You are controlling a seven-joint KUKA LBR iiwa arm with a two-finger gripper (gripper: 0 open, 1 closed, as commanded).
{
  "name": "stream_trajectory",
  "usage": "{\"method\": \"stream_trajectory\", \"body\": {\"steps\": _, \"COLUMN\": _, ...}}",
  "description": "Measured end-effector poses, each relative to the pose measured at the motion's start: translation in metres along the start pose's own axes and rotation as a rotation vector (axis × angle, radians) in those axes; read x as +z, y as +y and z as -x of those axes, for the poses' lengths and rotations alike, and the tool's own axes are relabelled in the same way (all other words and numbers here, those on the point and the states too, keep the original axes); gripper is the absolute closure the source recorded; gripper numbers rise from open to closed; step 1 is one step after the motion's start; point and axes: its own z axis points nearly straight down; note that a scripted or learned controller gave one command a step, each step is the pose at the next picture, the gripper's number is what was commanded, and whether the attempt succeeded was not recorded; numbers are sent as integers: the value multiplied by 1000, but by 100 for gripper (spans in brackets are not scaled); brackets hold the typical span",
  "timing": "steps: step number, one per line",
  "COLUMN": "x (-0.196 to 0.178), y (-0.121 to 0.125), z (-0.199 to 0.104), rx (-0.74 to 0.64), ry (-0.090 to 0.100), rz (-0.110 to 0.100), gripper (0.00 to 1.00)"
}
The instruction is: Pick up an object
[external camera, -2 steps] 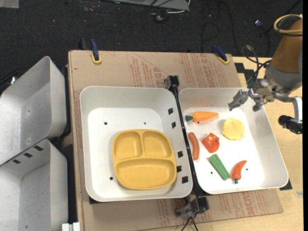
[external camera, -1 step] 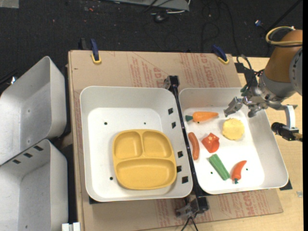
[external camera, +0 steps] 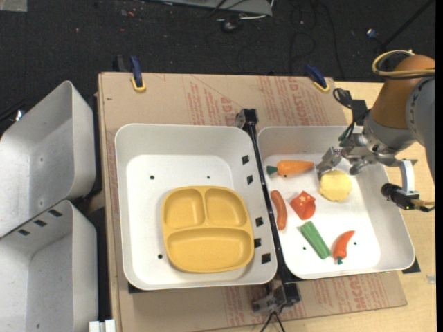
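The right bin [external camera: 387, 254] holds several toy foods: an orange carrot [external camera: 294, 167], a pale yellow round fruit [external camera: 335, 186], a red pepper piece [external camera: 303, 204], a brown-red sausage [external camera: 279, 209], a green cucumber stick [external camera: 315, 240] and a red chili [external camera: 343, 243]. My gripper [external camera: 344, 162] hangs over the bin's far part, just above the yellow fruit's far edge and right of the carrot's tip. It is open, its fingers spread to either side, with nothing between them.
The left bin [external camera: 131, 185] holds a yellow divided plate [external camera: 206, 228]. A black divider with clips runs between the two bins. Two grey-white bins [external camera: 41, 185] sit off the bench at the left. The arm enters from the right above the bin's right wall.
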Motion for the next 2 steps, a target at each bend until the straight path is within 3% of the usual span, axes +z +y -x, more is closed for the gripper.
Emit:
{"method": "stream_trajectory", "body": {"steps": 1, "x": -13, "y": 2, "z": 0, "rx": -2, "ry": -2, "rz": 5, "gripper": 100}}
{"method": "stream_trajectory", "body": {"steps": 2, "x": -58, "y": 9, "z": 0, "rx": 0, "ry": -2, "rz": 8, "gripper": 100}}
